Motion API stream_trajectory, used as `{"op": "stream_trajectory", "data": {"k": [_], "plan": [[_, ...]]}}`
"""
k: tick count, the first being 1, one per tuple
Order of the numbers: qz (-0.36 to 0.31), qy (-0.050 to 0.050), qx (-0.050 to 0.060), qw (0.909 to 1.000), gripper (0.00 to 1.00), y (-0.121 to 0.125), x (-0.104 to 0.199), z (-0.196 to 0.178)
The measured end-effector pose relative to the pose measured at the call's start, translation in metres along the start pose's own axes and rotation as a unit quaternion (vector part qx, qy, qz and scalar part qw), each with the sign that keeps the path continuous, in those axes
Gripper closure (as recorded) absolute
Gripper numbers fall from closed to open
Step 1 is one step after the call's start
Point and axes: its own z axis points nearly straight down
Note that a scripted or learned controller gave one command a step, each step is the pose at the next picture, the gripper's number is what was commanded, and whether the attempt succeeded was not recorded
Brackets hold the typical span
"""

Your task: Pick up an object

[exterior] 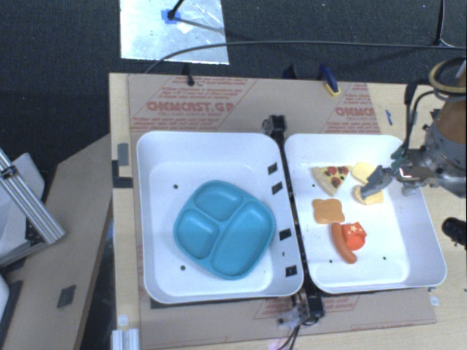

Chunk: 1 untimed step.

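Crowding is the worry here: the hand, whose grip I cannot tell, sits low over the yellow pieces at about two o'clock in the right bin, so it may nudge the pizza slice beside them.

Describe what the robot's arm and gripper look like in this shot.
The arm is grey metal with an orange band near the top right. Dark cables run beside it. The gripper is a slim grey metal piece tapering to narrow fingers, with a small reddish spot on the wrist block behind it.
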Motion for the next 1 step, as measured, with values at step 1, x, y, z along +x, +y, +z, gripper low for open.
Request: {"op": "stream_trajectory", "data": {"k": [1], "plan": [[0.001,0.0,0.002,1.0,0.0,0.0065,-0.0023,0.0443]]}}
